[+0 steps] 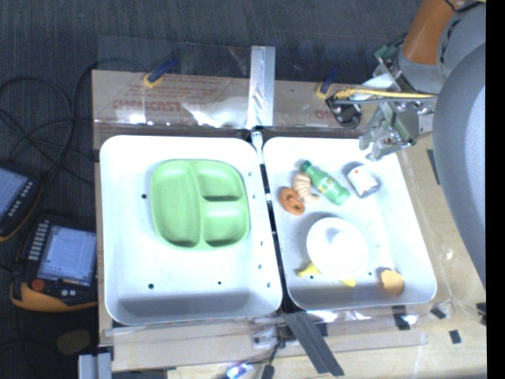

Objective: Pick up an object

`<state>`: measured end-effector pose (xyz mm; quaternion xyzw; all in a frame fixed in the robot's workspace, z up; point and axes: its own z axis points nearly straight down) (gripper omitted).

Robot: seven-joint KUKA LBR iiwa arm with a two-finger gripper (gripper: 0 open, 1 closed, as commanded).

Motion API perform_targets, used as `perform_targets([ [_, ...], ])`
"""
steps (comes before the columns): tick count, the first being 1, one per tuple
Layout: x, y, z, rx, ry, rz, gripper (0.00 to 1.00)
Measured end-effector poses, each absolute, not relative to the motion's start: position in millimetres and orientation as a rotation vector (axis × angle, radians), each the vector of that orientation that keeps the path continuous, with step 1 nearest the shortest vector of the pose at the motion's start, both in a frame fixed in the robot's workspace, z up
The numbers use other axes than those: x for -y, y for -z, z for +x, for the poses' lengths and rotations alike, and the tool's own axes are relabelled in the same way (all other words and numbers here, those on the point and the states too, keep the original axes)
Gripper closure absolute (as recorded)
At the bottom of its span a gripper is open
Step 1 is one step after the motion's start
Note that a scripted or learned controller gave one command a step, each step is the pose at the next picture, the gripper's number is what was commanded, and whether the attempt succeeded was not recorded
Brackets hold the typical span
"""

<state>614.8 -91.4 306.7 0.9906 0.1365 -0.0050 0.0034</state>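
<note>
Claw, whether spread or closed I cannot tell, hangs at the right bin's far rim, the small white block lying just nearer and leftward.

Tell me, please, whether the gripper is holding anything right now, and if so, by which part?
Nothing is held. The gripper hangs above the far right corner of the right bin, with nothing between its fingers; the nearest item, a small white block, lies in that bin.

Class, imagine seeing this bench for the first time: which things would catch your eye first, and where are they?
The green divided plate stands out, alone in the left bin. The right bin holds a cluster: a white round dish, a green bottle and small food-like pieces. The gripper hovers over that bin's far right corner.
</note>
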Motion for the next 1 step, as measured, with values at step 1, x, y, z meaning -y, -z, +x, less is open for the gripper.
perform_targets([
  [1, 65.7, -226.9, 511.1, -0.498, 0.012, 3.104, 1.0],
])
